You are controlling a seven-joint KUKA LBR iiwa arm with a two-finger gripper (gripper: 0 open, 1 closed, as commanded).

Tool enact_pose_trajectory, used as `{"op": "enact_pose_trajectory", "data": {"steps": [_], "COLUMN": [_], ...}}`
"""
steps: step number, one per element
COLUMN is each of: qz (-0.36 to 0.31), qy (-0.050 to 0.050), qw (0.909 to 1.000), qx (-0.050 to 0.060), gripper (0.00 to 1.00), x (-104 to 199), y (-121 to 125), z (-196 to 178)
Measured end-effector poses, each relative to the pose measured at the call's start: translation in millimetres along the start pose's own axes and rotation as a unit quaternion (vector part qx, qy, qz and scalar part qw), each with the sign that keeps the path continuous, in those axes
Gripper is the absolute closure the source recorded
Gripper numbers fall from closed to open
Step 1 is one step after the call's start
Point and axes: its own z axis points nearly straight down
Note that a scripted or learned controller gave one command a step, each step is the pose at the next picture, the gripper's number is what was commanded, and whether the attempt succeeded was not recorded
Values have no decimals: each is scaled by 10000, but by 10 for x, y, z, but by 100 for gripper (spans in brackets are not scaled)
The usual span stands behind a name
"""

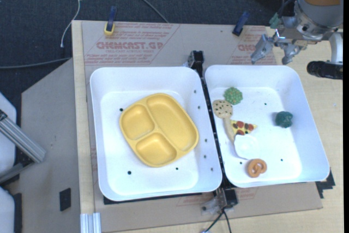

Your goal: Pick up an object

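Note:
The right white bin (305,95) holds several small toy foods: a green broccoli head (233,95), a speckled cookie (222,108), a pizza slice (241,128), a dark green ball (283,119) and an orange pretzel (256,167). My gripper (275,52) hangs above the far rim of that bin, near its back edge. Its two grey fingers (260,52) stand apart with nothing between them. It is well behind and above all the toys.
The left white bin (103,90) carries a yellow three-compartment plate (158,128). A pale white piece (246,148) lies by the pizza slice. Blue clamps (111,19) (240,23) grip the board's far edge. A black latch (196,58) sits between the bins.

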Motion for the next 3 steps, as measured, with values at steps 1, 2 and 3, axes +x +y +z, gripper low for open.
{"op": "enact_pose_trajectory", "data": {"steps": [1,2,3], "qz": [-11,-17,-6], "qy": [-8,-7,-7], "qw": [10000,10000,10000], "qx": [-69,-48,-44], "gripper": [0,0,0], "x": [4,110,61], "y": [17,38,75], "z": [-84,437,882]}}
